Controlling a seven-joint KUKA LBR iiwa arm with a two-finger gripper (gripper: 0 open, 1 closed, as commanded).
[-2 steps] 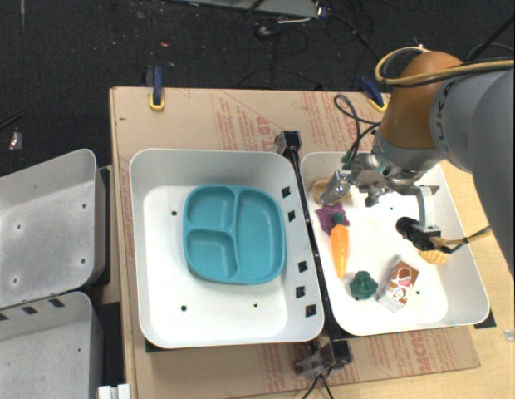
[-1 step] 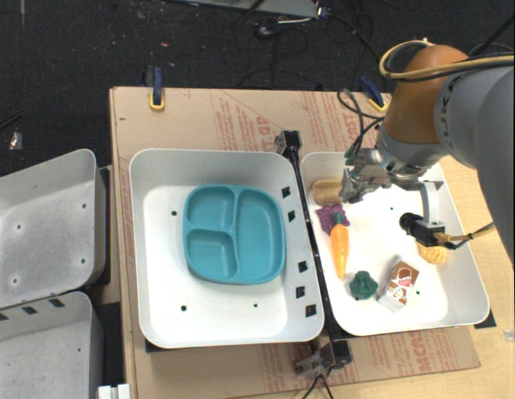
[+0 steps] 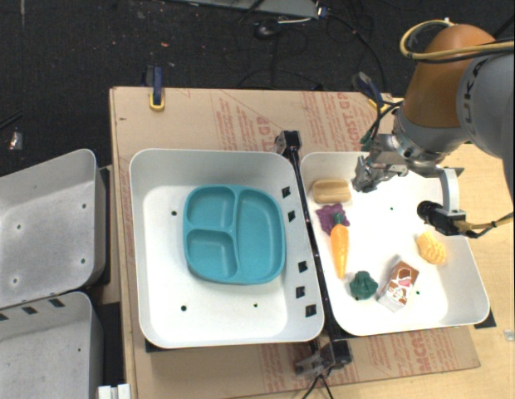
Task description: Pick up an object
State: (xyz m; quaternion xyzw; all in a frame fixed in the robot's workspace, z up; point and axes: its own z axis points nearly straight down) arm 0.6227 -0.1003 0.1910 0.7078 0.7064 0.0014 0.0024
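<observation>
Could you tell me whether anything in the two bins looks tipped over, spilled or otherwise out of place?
Nothing stands out. The teal divided plate lies flat in the left bin; the small carton lies tilted among loose toy foods in the right bin.

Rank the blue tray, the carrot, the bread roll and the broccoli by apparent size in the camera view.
1. Blue divided tray, by far the largest.
2. Carrot.
3. Bread roll.
4. Broccoli.
The last two look close, so their order is unsure.
</observation>
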